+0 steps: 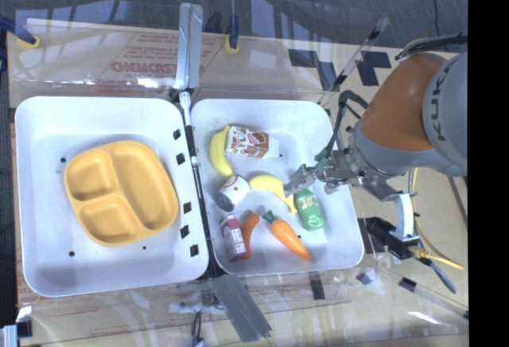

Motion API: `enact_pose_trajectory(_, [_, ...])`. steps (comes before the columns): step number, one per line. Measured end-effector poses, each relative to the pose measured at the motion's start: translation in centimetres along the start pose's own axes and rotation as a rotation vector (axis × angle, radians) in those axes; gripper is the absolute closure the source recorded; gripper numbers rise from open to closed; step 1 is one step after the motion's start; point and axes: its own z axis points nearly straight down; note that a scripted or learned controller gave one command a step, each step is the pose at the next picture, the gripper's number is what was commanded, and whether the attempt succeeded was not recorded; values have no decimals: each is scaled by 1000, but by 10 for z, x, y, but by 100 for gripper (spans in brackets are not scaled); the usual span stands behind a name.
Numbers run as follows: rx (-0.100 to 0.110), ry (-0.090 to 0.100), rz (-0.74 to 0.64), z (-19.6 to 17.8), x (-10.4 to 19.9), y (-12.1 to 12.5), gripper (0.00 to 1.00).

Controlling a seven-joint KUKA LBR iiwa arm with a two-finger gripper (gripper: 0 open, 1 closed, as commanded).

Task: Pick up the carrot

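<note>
Carrot (288, 237) lies in the right bin (318, 116), near its front wall, with the green top toward the middle of the bin and the orange tip pointing to the front right corner. A second, smaller carrot (249, 230) lies just to its left, beside a small dark red bottle (232, 235). Just behind the carrot stands a green bottle (309, 209), and next to that a yellow banana (270, 186) and a small round red and white can (233, 192). Further back sit another banana (219, 153) and a white and brown carton (250, 142). The gripper (305, 176) hangs over the right side of this bin, above the green bottle and behind the carrot, not touching the carrot; whether its fingers are apart or together I cannot tell. The left bin (40, 258) holds a yellow divided plate (119, 192).
</note>
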Motion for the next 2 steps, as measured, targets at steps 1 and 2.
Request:
enact_pose_trajectory(1, [1, 0, 92, 92, 38, -20, 0])
enact_pose_trajectory(2, [-2, 1, 141, 111, 10, -18, 0])
